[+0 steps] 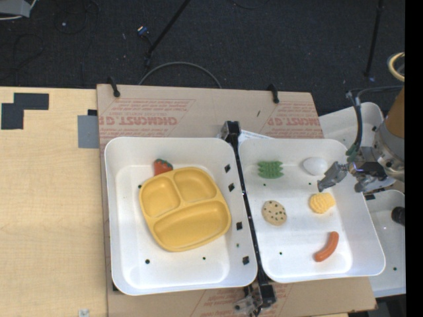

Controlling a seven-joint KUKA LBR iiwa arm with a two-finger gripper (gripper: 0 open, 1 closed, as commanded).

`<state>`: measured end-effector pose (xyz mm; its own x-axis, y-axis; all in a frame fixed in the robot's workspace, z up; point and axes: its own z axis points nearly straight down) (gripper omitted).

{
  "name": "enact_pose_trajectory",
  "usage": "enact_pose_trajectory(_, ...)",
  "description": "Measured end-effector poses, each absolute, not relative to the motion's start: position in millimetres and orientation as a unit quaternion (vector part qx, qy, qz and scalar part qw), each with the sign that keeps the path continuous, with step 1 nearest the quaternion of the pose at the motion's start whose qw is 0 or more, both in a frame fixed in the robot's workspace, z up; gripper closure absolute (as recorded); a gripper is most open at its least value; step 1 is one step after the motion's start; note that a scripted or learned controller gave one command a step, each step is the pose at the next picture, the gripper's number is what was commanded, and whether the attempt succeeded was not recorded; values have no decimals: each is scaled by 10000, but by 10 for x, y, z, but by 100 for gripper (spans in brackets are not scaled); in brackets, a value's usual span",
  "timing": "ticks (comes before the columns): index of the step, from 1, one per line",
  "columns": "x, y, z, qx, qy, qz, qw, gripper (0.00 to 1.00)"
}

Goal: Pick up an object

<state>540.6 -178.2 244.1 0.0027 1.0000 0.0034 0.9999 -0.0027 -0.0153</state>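
The right bin [357, 263] holds a green leafy piece [269, 170], a white egg [314, 165], a yellow corn piece [322, 203], a speckled cookie [274, 212] and an orange-red sausage [326, 246]. My gripper [348, 181] hovers over that bin's right side, just above and to the right of the corn. It is open, with one finger [330, 177] pointing left toward the egg and corn and nothing between the fingers.
In the left bin [125, 256] lies a yellow divided plate [185, 207], with a red and green toy fruit [162, 166] at its far left corner. A black divider [241, 203] separates the bins. Cardboard lies under both.
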Motion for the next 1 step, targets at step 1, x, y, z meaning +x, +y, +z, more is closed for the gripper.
enact_pose_trajectory(1, 5429, -1778, 2508, -7069, -7073, 8, 16, 0)
